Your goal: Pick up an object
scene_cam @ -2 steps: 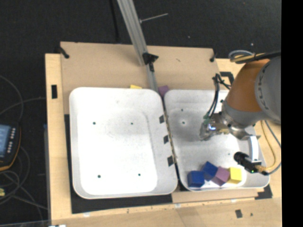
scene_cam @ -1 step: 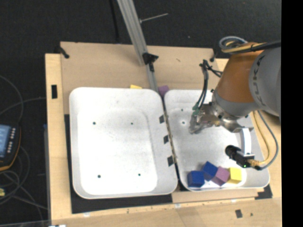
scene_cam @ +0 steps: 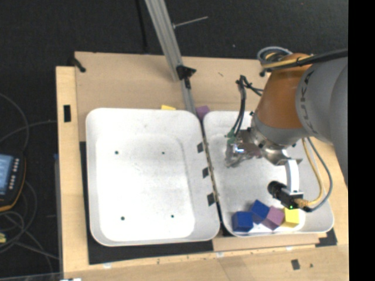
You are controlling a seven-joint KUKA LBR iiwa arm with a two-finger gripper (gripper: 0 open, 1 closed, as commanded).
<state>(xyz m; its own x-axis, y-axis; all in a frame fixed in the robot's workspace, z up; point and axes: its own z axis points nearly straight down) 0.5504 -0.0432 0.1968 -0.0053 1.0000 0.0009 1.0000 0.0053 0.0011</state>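
Camera view: right bin point(scene_cam: 234, 127) holds blue point(scene_cam: 242, 220), purple point(scene_cam: 273, 216), yellow blocks point(scene_cam: 292, 216); jaws' point(scene_cam: 235, 155) state unclear.

Four blocks point(scene_cam: 265, 215) cluster in the right bin's point(scene_cam: 234, 130) near corner, the left bin point(scene_cam: 99, 157) alongside on the bench point(scene_cam: 117, 81).

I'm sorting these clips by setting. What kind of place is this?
Most likely a robotics lab test bench: a grey-and-orange robot arm reaches over two shallow white bins on a plywood bench, with small coloured blocks as practice objects and loose cables on the dark floor.
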